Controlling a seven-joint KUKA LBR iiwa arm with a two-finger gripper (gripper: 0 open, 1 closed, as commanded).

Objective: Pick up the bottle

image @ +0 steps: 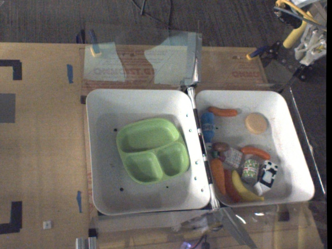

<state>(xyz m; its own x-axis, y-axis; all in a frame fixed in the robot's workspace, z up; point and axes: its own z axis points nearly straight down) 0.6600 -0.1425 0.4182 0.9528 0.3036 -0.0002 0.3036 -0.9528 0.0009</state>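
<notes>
A small blue bottle (207,126) lies in the right bin (290,139), close against its left wall and pointing front to back. My gripper (302,41) is up at the far right corner of the camera view, beyond the right bin's back edge and well away from the bottle. Its shape there is blurred among white and yellow parts, and nothing shows between it and the bottle.
The right bin also holds a sausage (223,111), a round biscuit (256,123), a carrot (218,175), a banana (246,190), a small can (250,169) and a black-and-white toy (267,174). A green divided plate (152,150) sits in the left bin (104,139).
</notes>
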